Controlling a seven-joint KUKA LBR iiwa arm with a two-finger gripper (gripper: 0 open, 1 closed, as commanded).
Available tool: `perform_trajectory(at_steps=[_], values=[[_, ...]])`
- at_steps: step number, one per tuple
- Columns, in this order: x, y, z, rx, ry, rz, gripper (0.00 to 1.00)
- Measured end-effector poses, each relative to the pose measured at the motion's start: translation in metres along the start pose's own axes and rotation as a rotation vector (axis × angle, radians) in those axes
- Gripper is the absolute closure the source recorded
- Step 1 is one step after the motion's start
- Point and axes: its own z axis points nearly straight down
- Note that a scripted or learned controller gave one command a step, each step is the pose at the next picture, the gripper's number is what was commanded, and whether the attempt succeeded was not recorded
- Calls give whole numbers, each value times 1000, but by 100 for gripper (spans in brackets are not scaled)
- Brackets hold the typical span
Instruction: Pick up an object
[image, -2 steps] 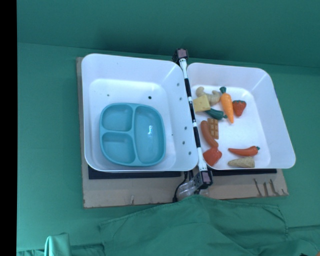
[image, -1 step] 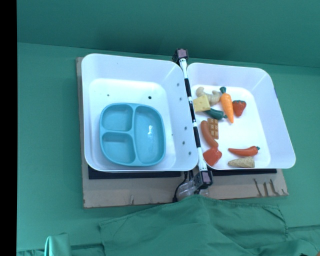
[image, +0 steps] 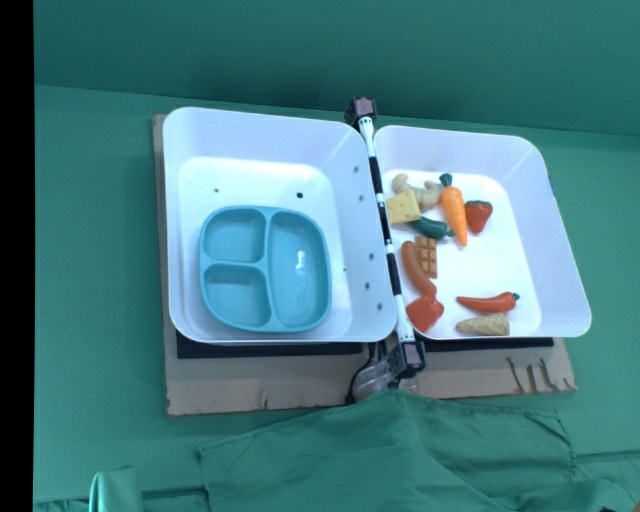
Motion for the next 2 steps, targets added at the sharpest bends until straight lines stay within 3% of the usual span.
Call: perform_trajectory(at_steps=[1, 2], values=[[0, -2, -16, -10, -6, 3, 100], [0, -1, -15, -9, -5, 3, 0]])
